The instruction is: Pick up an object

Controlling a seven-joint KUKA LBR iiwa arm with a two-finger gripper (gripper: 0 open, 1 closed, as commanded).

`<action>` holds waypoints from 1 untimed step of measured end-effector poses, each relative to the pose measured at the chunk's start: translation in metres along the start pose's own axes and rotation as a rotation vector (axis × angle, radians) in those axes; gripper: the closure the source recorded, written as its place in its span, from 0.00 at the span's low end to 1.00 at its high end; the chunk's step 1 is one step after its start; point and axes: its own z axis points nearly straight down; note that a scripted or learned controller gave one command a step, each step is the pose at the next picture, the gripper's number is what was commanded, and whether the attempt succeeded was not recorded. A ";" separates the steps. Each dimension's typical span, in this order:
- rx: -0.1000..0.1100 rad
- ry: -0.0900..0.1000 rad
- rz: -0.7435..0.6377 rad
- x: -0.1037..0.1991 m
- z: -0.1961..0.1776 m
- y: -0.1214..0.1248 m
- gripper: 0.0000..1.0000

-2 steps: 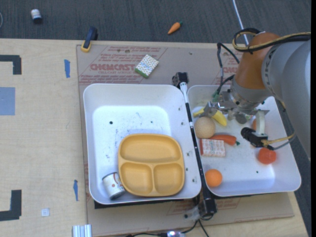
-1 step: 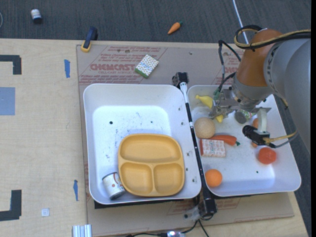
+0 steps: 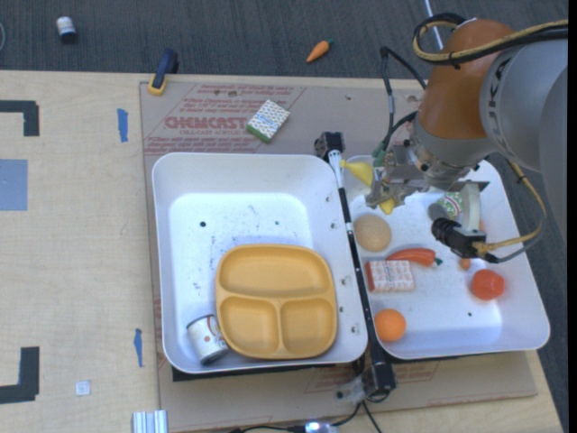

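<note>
Camera view from above: I see the gripper [image 3: 386, 192] low over the far left corner of the right bin [image 3: 509, 327], with the orange-banded wrist right above it. I cannot tell from here whether the pincer is spread or closed, and I see nothing clearly caught in it. A yellow piece [image 3: 360, 171] lies just beside and partly under the tool, close against the bin's left wall.

That corner is crowded. A beige round lump [image 3: 371, 234] sits just in front of the gripper, and a green-and-white roll [image 3: 455, 207] lies beside it toward the arm. Nearer me lie a red pepper [image 3: 413, 255], touching a red-and-white packet [image 3: 391, 276], then an orange [image 3: 390, 325] by the wall. A tomato [image 3: 488, 284] sits well apart.

In the left bin [image 3: 225, 210] I see a yellow divided plate [image 3: 278, 300] with a small white cup [image 3: 206, 339] lying against its edge.

A green-and-white box [image 3: 268, 120] rests on the cardboard behind the bins.
</note>
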 end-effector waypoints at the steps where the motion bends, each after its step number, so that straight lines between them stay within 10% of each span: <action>1: 0.001 0.000 0.000 0.062 0.000 0.056 1.00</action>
